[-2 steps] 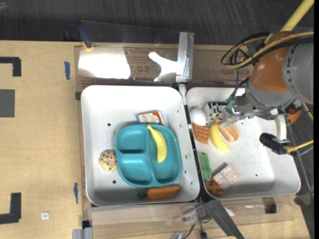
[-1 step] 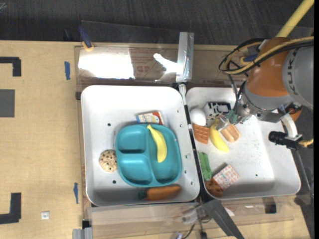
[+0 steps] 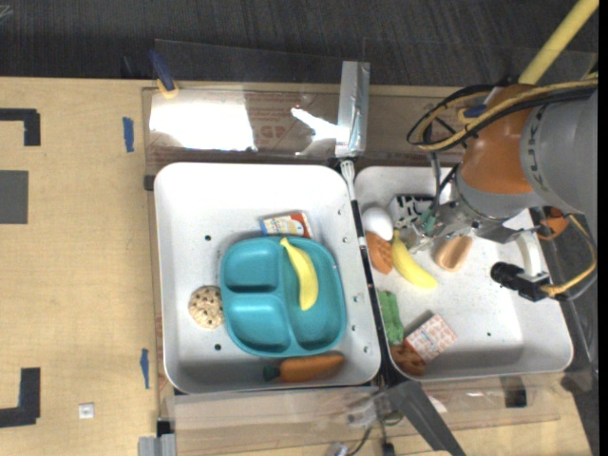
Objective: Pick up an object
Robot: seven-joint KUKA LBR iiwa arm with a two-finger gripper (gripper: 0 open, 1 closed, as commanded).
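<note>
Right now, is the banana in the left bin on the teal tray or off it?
On it. The banana lies across the teal tray's right-hand compartments, its upper tip at the tray's top rim, inside the left bin.

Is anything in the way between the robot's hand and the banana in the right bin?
Nothing visible. The gripper hangs just above the right bin's banana, with a copper cup beside it and an egg nearby.

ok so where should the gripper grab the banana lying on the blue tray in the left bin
Grip the banana across its middle, coming straight down from above. It lies flat on the blue tray, curved, running from near the tray's top edge down toward its centre, so the fingers should probably close across its narrow width, from left and right. The middle looks free of neighbours; the small box sits near its top end.
</note>
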